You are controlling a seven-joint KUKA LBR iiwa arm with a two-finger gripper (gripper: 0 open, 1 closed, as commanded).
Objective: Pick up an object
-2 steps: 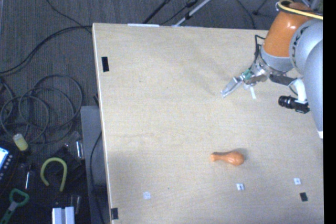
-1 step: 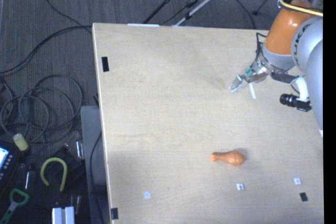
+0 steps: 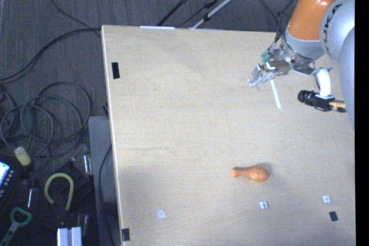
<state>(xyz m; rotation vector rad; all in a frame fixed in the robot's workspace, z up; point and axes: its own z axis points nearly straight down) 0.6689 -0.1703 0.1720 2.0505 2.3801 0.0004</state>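
An orange, pear-shaped object [image 3: 252, 173] lies on its side on the tan bench top [image 3: 184, 124], toward the near right, with its narrow end pointing left. My gripper [image 3: 263, 74] hangs over the far right part of the bench, well behind the orange object and apart from it. Behind the gripper are the grey arm and its orange band [image 3: 309, 8]. A thin white stick [image 3: 275, 95] slants down just below the gripper; whether it touches the gripper is unclear.
A black and white fitting [image 3: 318, 96] juts from the arm at the right. Small black and white markers [image 3: 263, 205] dot the bench's near edge, and a black one [image 3: 116, 70] sits far left. Cables and tools [image 3: 52, 118] lie on the floor at the left.
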